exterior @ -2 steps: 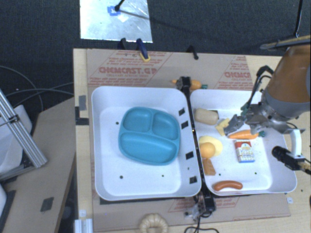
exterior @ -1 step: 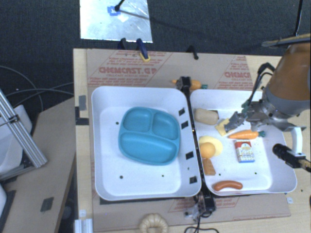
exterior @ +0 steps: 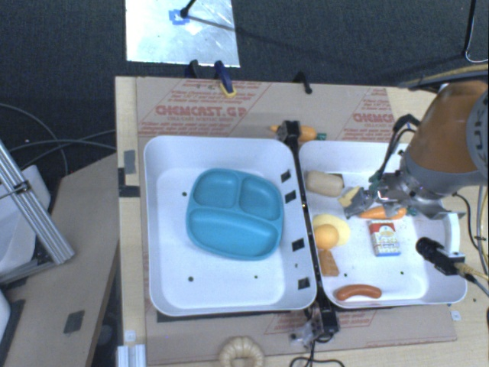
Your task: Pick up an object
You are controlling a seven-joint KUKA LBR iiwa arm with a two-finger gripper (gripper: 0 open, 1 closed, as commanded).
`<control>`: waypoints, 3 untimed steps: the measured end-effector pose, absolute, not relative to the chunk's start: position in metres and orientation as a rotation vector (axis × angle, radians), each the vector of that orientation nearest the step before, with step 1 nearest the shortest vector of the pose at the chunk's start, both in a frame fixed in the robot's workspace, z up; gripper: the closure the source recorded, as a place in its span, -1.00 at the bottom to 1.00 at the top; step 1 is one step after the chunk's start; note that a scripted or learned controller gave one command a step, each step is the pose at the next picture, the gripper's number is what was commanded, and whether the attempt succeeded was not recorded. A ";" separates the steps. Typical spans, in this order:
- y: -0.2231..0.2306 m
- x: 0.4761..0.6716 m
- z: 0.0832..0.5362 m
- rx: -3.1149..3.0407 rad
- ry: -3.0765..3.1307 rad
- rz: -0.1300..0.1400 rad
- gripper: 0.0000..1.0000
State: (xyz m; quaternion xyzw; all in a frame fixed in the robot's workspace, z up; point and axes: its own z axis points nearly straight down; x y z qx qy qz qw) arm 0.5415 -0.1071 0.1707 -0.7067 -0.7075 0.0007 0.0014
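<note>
My gripper (exterior: 367, 202) is low in the right bin (exterior: 428, 281), near its middle. It hangs between a small pale yellow piece (exterior: 349, 197) on its left and an orange carrot (exterior: 382, 214) just below it. The gripper's body hides part of both. Also in this bin are a beige roll (exterior: 324, 183) at the back left, a yellow round fruit (exterior: 328, 232), a brown biscuit (exterior: 328, 263), a red sausage (exterior: 357, 291) at the front, and a small red and white box (exterior: 386, 239).
The left bin (exterior: 164, 205) holds a blue divided plate (exterior: 234, 211). The wall where the two bins meet carries black clips (exterior: 299, 243). A small orange thing (exterior: 306, 134) lies on the cardboard behind the bins. A beige ring (exterior: 243, 352) lies at the front edge.
</note>
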 end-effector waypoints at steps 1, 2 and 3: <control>-0.110 0.544 0.109 -2.218 -2.219 0.004 -1.00; -0.109 0.546 0.086 -2.221 -2.222 -0.004 -1.00; -0.110 0.547 0.098 -2.224 -2.226 -0.009 1.00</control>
